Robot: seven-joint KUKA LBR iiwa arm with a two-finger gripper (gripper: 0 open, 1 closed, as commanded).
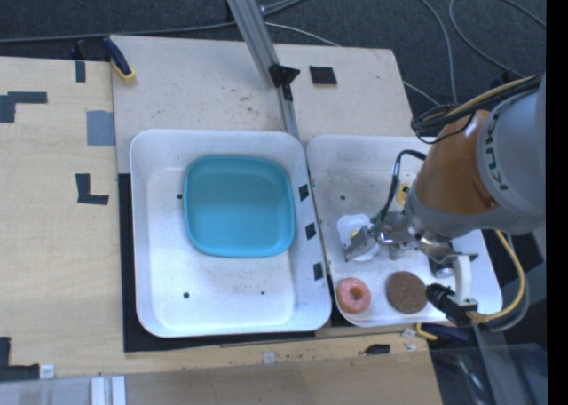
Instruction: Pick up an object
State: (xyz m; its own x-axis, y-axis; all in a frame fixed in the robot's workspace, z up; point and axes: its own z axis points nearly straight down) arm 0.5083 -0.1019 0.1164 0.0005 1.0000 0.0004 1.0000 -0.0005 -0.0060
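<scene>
The jaws (359,243) hang low in the right bin (330,163), over a small white object (352,226); whether they are spread or pinching I cannot tell. A clean pick likely needs them centred on it, clear of the pink ring (353,295) and brown disc (406,291) nearby

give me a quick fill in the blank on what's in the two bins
1. The teal plate lies in the ____ bin.
2. The pink donut lies in the right bin, to the ____ of the brown disc.
3. The gripper is over a ____ object in the right bin.

Missing words: left; left; white
</scene>
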